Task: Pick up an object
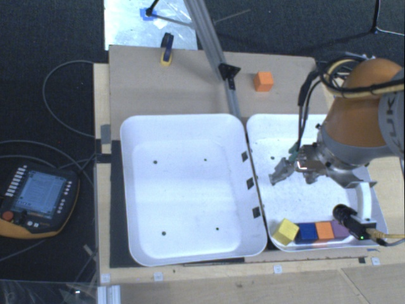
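Well, the yellow block (285,231) at the right bin's (266,132) front edge looks light and hard, good to pinch by its flat sides, and the gripper (283,171) above it looks open, holding nothing.

Two bins side by side on the bench (190,84): left bin (136,170), right bin (266,128), their inner rims touching; four blocks in a row along the near edge of the right bin, from left to right first block (285,231), second block (308,232), third block (324,230), fourth block (340,230); gripper (283,171) above the middle of the right bin, behind the row; a lone cube (264,81) on the bench behind the right bin; a handheld pendant (37,200) left of the bench
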Motion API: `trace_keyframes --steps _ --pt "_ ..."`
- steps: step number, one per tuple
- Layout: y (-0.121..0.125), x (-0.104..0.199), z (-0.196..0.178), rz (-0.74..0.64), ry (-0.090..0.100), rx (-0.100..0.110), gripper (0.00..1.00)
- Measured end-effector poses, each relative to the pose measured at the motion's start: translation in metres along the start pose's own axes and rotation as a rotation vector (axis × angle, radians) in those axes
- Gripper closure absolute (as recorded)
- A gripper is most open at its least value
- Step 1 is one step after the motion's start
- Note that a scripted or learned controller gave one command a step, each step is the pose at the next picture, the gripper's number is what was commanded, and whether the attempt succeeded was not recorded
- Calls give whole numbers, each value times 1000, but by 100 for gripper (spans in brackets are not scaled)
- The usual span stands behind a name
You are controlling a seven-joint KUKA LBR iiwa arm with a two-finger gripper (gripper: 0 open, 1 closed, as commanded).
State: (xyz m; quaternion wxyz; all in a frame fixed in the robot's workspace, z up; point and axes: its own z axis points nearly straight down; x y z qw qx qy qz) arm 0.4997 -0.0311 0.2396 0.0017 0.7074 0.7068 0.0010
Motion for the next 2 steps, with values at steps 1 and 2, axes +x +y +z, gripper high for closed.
trace_keyframes --steps 1,2 --pt "-15 -14 25 1 1 5 0" --pt "-13 13 -9 -9 2 -2 0"
